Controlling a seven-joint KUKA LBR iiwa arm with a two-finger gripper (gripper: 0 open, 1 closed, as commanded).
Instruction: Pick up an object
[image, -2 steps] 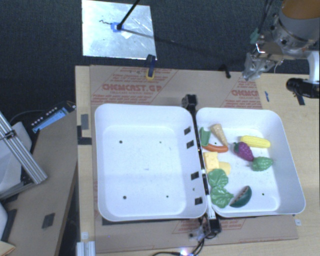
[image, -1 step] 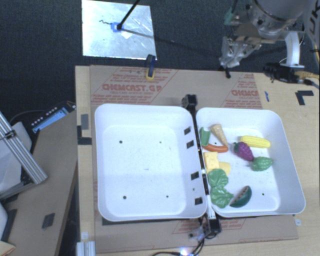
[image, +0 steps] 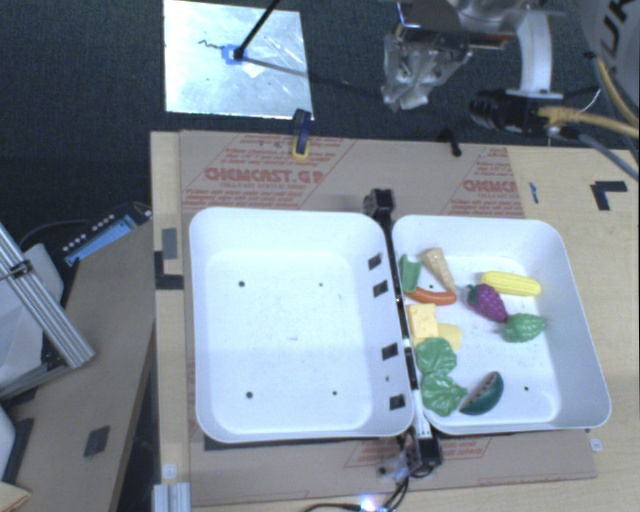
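Fingers, spread impossible to tell, hang beyond the bench, well apart from toy foods in the right bin.

The left bin offers open floor. In the right bin, toy foods crowd the 9 o'clock wall, from the cone at 11 to the watermelon slice at 6. The corn and grapes block the centre. Bare floor lies at 1 and 4 o'clock.

Grey robot arm with a pale metal gripper.
The arm is smooth light grey with a rounded casing; the gripper is silvery and boxy, with a dark flat plate across its top.
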